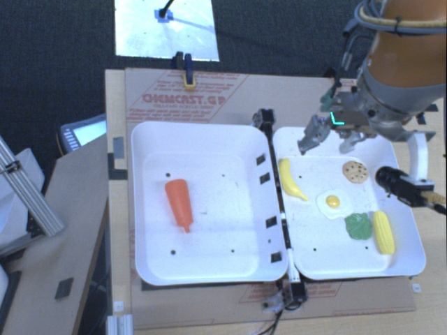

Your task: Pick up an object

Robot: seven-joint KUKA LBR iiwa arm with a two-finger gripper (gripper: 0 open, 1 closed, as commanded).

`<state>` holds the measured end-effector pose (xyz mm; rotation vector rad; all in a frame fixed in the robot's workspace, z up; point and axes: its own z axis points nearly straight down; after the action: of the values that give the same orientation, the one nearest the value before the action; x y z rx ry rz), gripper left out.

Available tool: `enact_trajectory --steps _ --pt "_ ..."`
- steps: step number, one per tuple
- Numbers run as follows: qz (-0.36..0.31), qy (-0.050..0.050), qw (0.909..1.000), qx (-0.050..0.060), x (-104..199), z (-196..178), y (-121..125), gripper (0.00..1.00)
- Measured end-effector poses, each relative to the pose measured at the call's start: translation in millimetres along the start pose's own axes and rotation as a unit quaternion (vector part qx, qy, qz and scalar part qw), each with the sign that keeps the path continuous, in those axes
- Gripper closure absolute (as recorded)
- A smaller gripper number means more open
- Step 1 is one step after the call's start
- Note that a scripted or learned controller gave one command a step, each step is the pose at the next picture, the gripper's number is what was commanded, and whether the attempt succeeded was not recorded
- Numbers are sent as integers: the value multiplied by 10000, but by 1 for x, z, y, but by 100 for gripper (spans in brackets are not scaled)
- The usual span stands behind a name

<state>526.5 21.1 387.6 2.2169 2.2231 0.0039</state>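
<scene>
Pincer [330, 138] hangs above the far edge of the right bin [413, 257], its two fingers spread with nothing between them; the approach step is in hand, with no object chosen yet. From largest to smallest: an orange carrot [179, 203] lies mid left bin [150, 271]. In the right bin, a banana [291, 181] lies along the left edge, corn [383, 231] near the right edge, a fried egg [333, 203] centrally, a green leaf [359, 225] beside the corn, a cookie [355, 171] toward the far edge. Next, the pincer likely must lower over one item, perhaps the nearby banana, and straddle it.
</scene>
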Motion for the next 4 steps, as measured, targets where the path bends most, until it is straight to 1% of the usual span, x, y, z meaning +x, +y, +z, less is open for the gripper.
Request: enact_trajectory --steps 4 --pt "0 0 10000 0 0 0 0 0"
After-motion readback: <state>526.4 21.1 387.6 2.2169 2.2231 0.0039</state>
